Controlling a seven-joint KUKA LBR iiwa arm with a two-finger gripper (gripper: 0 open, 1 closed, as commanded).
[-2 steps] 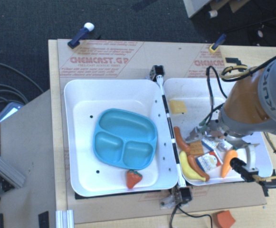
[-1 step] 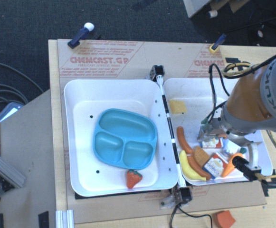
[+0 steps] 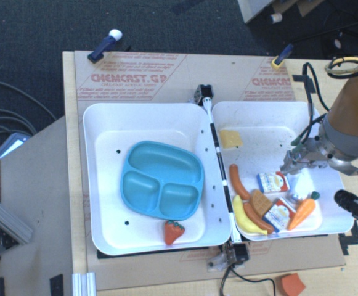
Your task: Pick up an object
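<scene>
step in hand: we judge this the approach stage of a pick, with nothing lifted yet. the arm [image 3: 351, 119] reaches in from the right and its gripper [image 3: 297, 160] hangs low over the right bin [image 3: 259, 113], just beside and above a small milk carton [image 3: 272, 182]. we cannot tell from this angle whether it is open or closed, and we see no item caught in it

next move, as we judge it: the gripper needs to settle squarely over one item and close on it alone. the pile in the near half of the bin is crowded, so a clean grasp calls for picking an item with free sides; the carton nearest the gripper looks the likeliest

count, right bin:
- hot dog [image 3: 239, 182], one, lying near the divider
- banana [image 3: 245, 219], one, along the near wall
- carrot [image 3: 301, 211], one, near the right corner
- cracker [image 3: 260, 202], one, touching the banana
- milk carton, two: one by the gripper, a second carton [image 3: 278, 215] between cracker and carrot
- cheese slice [image 3: 230, 139], one, well apart from the pile, toward the far wall

count, left bin [image 3: 105, 184]:
- blue tray [image 3: 162, 179], one, three compartments
- strawberry [image 3: 174, 231], one, just beside the tray's near edge
</scene>
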